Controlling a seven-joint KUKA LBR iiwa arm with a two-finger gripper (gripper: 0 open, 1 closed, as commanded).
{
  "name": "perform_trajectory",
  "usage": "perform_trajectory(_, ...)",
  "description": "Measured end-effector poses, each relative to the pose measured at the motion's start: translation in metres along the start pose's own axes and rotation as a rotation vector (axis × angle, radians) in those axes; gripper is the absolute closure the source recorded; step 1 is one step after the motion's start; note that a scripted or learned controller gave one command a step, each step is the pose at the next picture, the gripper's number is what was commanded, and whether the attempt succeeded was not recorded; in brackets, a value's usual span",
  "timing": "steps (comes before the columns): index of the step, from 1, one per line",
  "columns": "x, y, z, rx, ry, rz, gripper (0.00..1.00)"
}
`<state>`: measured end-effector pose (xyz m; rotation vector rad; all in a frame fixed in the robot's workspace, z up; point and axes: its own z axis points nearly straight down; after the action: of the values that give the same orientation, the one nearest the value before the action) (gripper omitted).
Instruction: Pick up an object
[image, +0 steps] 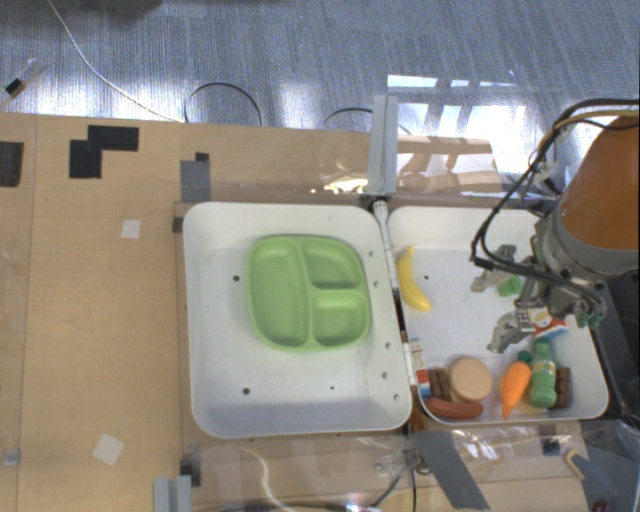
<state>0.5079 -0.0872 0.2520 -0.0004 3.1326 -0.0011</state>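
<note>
A wooden bench (90, 330) holds two shallow white bins side by side. The left bin (215, 400) carries a green divided plate (305, 290), lying flat near the middle, a little toward the bin's far edge. The right bin (450, 240) holds a scatter of toy food. A yellow banana (412, 282) lies along its left wall, near the far end. Along the near edge, from left to right, sit a brown sausage (455, 408), a round tan bun (470, 379) just behind it, an orange carrot (514, 385) standing on its tip at a slant, and a green bottle (542, 378) just beside the carrot. The grey arm with its orange band (600, 195) reaches in over the bin's right side. Its gripper (520, 325) hangs low over the right half of the bin, just above the carrot and bottle. Its metal parts blur together against the clutter, so I cannot tell how far it is parted or whether it has hold of anything.
</note>
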Motion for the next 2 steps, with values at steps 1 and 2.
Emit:
perform_trajectory(1,-0.068,-0.088,0.087,-0.001,0.006,-0.16,0.0)
perform_trajectory(2,-0.07,-0.119,0.162,0.004,-0.009,-0.183,0.0)
